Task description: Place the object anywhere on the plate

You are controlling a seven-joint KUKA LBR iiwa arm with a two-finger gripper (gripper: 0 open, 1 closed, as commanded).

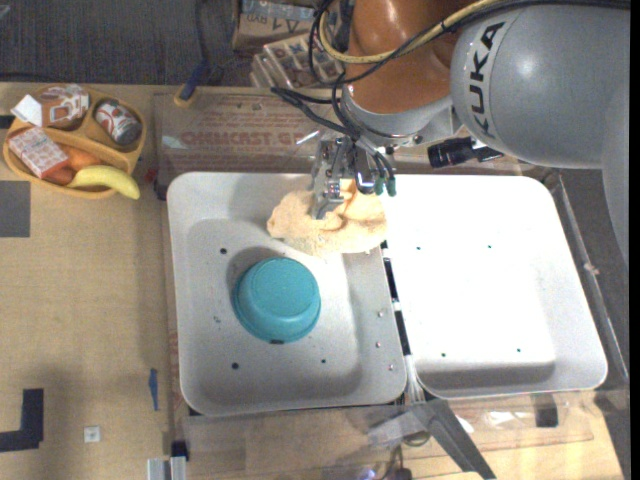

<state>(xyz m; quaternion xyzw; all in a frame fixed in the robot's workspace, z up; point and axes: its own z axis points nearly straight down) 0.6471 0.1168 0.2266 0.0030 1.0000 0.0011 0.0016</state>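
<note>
The gripper [330,200] hangs low over the far edge of the left bin [200,208], its fingers pressed into or just above a pale tan, flattish object [315,230]. Whether they are closed on it or merely touching, I cannot tell. Nearer the camera from the fingers sits a teal plate [278,298], apart from the object. The risk: a floppy piece may slip out on lifting, or droop and snag the bin wall [385,268] just beside the fingers, landing short of the plate.
</note>
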